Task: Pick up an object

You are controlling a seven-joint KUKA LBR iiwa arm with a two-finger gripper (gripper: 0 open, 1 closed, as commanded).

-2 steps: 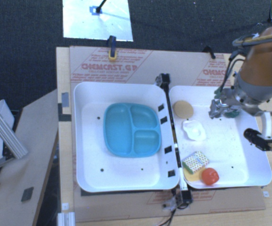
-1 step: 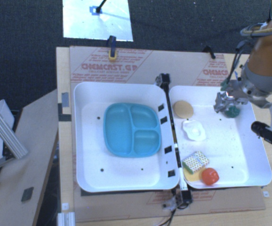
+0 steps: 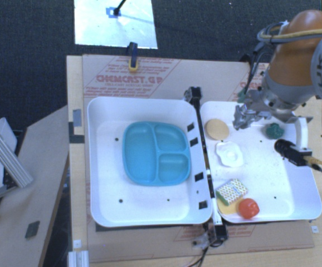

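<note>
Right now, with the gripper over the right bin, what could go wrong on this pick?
1. The gripper hangs between the round tan disc and the small dark-green object, over neither; closing here would likely grab nothing.
2. The disc lies flat and looks hard to pinch.
3. The white fried-egg-shaped piece sits close below the disc and could get nudged.
</note>
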